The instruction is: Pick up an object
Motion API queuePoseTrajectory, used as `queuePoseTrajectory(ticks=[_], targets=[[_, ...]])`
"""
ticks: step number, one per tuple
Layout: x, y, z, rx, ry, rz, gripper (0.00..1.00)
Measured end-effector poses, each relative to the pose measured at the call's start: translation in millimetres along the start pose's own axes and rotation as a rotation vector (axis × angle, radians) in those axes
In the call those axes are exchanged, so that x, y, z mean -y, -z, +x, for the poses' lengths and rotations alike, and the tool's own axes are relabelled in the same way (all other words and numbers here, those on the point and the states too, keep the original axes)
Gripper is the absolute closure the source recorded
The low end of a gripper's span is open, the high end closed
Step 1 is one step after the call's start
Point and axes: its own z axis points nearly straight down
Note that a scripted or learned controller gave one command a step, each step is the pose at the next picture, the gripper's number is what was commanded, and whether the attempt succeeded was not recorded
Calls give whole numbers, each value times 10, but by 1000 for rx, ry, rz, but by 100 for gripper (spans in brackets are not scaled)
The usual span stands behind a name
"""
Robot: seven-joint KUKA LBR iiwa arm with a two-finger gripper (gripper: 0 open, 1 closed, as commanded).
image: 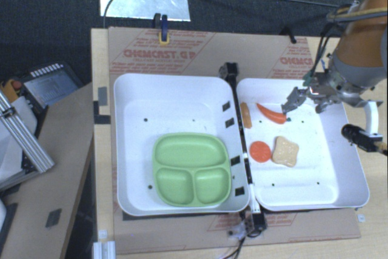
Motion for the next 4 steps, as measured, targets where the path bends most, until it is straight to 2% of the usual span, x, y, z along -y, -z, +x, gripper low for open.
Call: queuePoseTrajectory(ticks=[1, 2, 4], targets=[[-25, 67, 2, 2, 2, -13, 0], [-11, -347, 13, 1, 1, -9, 0], [28, -1441, 66, 0, 0, -9, 0]])
